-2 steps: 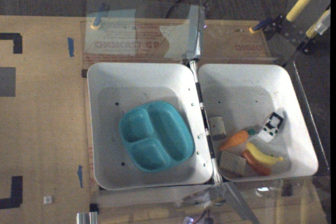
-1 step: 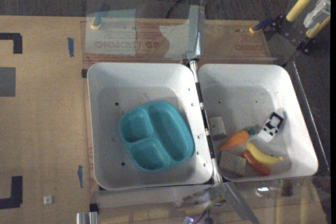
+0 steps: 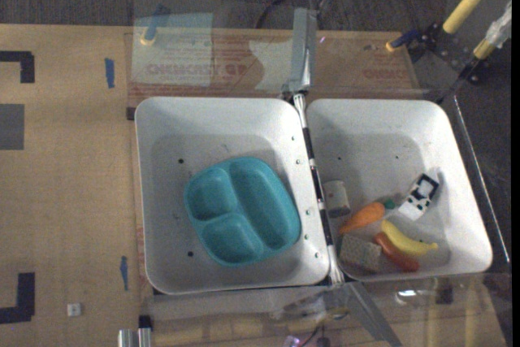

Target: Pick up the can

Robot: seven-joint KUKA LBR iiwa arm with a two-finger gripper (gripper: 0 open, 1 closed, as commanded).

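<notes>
Can (image 3: 335,197) against bin wall, carrot (image 3: 362,217) touching, banana (image 3: 406,239) near

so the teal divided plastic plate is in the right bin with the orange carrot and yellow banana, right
Not quite. The camera view shows the teal divided plastic plate alone in the left white bin. The orange carrot and yellow banana do lie in the right white bin.

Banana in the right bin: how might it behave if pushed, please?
The banana is curved, so it would probably pivot rather than roll. It lies across a red item, so it may rock or slide off.
</notes>
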